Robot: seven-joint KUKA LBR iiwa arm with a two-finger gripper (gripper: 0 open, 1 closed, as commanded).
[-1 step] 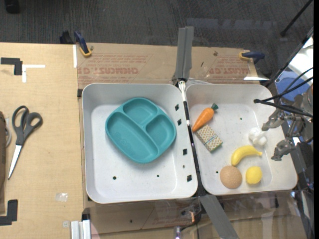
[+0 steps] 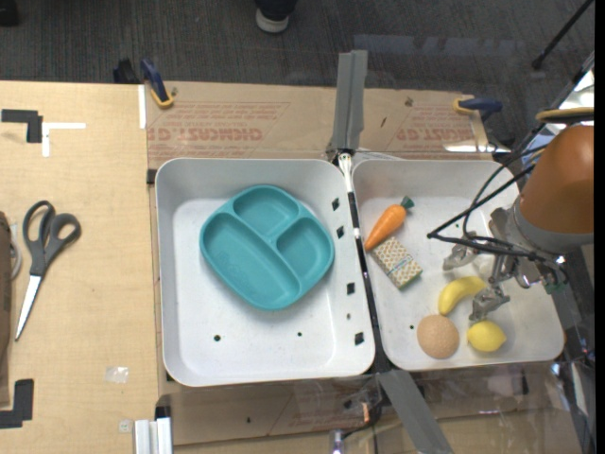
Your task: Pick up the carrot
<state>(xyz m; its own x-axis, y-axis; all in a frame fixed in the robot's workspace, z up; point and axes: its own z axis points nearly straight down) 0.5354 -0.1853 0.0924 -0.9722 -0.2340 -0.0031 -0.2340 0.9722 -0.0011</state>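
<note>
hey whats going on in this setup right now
A robot arm reaches in over the right bin, its tool low between the banana and the lemon. The carrot it is meant to pick up lies untouched by the bin's left wall, above a small box. A teal divided plate sits in the left bin.

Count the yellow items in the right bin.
2: a curved yellow banana mid-bin beside the gripper, and a round yellow lemon near the front edge. The arm may hide more.
</note>
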